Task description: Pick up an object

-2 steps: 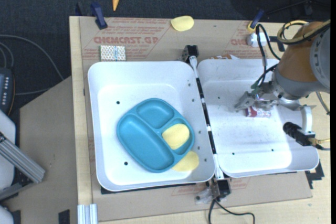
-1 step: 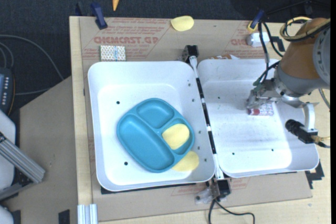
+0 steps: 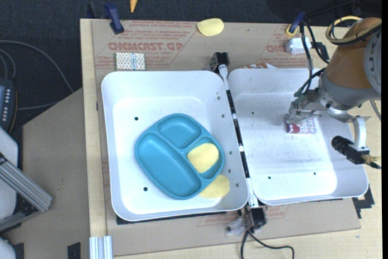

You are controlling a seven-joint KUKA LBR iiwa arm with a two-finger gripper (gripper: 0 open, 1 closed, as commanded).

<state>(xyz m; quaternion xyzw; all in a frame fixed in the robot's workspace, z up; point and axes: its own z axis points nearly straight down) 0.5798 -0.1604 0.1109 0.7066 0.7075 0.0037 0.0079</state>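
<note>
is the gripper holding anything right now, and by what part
It cannot be told. The gripper is low in the right bin, right over a small red-and-white flat item, but the view does not show that item between its fingers.

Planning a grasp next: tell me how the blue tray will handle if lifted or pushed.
The blue tray looks like rigid moulded plastic, so probably stiff and light. Its smooth, rounded rim may slip between fingers. The yellow piece lying in one compartment could slide if it tilts.
</note>
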